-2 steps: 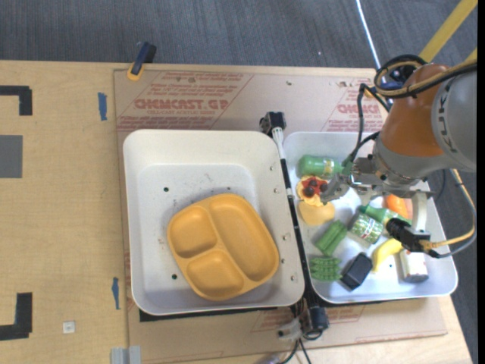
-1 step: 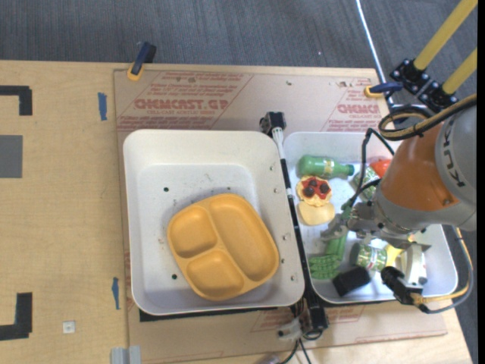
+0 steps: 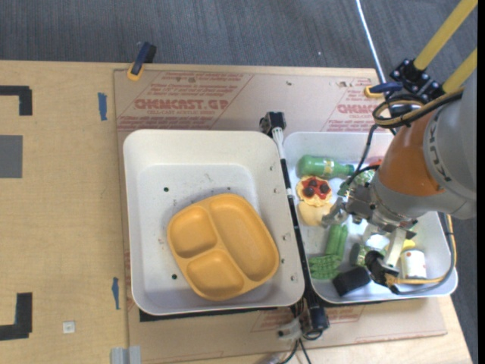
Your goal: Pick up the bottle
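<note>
Silver-grey metal is about all I can make out at the business end. The gripper (image 3: 339, 212) sits low over the left half of the right bin (image 3: 447, 268), and the wrist covers it enough that I can't tell if the jaws are apart or together. I don't see anything held between them either. It's close above the clutter, but whether it's touching any of it, no idea.

Going outward from there:
- At 6 o'clock, just beside it, is a green stick-shaped thing (image 3: 336, 240), with a ridged green piece (image 3: 323, 267) further down the same way.
- At 9 o'clock there's a cream lump (image 3: 309, 213).
- At 10 o'clock there's a little tart with red berries (image 3: 314, 189).
- At 12 o'clock, near the bin's far wall, is the green bottle (image 3: 324, 165), lying on its side with its long axis running 9 to 3.
- At 4 o'clock there's a white cylinder (image 3: 414, 262).
- Way off at 9 o'clock, the yellow divided tray (image 3: 220, 245) sits in the left bin (image 3: 144, 203).

My take is that it's parked over the wrong stuff. I'd lift clear, slide toward 12, open wide, and close across the bottle's narrow width at mid-body. The tart sits just beside it, so come straight down.
</note>
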